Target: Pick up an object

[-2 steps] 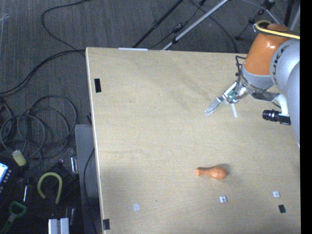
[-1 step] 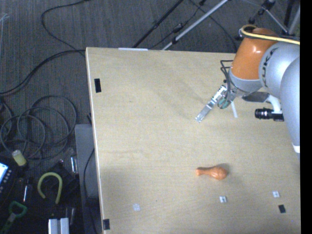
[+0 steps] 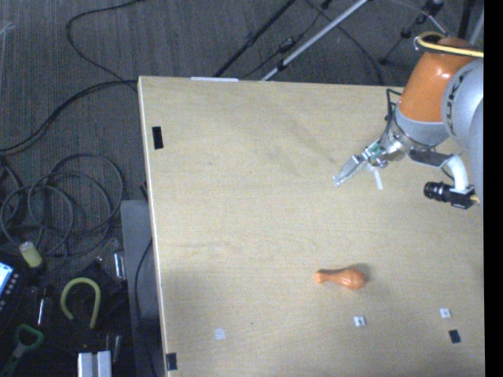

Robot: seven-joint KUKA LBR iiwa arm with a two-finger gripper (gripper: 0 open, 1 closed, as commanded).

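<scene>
1. Grey carpet with black cables (image 3: pixel 63 179) surrounds our tan bench (image 3: pixel 259 203).
2. We see the jaws (image 3: pixel 360 169) spread apart, grasping nothing, above the bench's right side.
3. Our orange pear-shaped toy (image 3: pixel 343 278) lies well below them.

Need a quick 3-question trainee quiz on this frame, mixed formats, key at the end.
1. True or false: the orange object lies on the tan bench top, apart from the gripper.
2. Multiple choice: in the camera view, the orange object lies (A) above the gripper, (B) below the gripper, (C) between its jaws.
3. Fill in: the arm's band above the wrist is ____.

Key: 1 true; 2 B; 3 orange.
</scene>
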